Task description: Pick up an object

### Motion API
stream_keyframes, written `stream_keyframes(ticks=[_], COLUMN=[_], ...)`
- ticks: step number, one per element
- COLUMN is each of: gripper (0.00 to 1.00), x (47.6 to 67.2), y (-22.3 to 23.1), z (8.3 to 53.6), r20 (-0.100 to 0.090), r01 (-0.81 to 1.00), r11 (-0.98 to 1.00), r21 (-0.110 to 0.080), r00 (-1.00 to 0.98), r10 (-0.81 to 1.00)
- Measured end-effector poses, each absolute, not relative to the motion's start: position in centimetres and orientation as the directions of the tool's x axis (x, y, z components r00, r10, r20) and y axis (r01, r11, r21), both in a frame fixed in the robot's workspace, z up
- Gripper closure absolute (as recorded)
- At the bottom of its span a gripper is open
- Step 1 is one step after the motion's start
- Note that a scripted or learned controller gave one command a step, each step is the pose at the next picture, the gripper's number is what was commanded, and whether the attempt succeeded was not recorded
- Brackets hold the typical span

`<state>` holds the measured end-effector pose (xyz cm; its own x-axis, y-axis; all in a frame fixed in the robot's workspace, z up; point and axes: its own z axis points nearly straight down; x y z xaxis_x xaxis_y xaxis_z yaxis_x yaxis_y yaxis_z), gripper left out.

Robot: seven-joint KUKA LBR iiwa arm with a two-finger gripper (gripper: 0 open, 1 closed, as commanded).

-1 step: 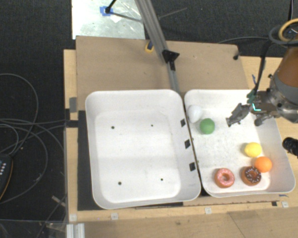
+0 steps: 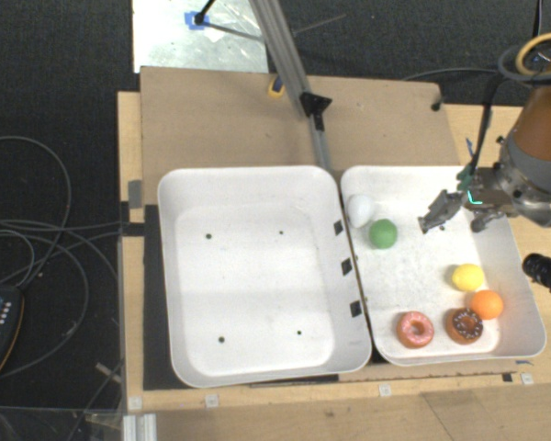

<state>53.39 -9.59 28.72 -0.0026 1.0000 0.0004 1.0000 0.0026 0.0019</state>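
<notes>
The right bin (image 2: 413, 191) holds a green ball (image 2: 382, 234), a white ball (image 2: 360, 210) against its left wall, a yellow lemon (image 2: 467, 277), an orange ball (image 2: 486, 304), a pink-iced donut (image 2: 415, 329) and a chocolate donut (image 2: 465, 325). My gripper (image 2: 437, 214) hangs over the upper middle of this bin, to the right of the green ball and apart from it. Its dark fingers point left and down, and nothing shows between them.
The left bin (image 2: 179, 246) lies beside the right one, with black clips (image 2: 346, 266) along the shared wall. A grey pole (image 2: 285, 44) slants across the back of the bench. Cables trail on the floor at the left.
</notes>
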Motion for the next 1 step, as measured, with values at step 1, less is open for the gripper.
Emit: stream_keyframes(ticks=[1], gripper=[0.00], x=[53.38], y=[-10.59], z=[23.19], r20=[0.001], r01=[1.000], r11=[-0.001], r21=[-0.005], r00=[0.001], r10=[1.000])
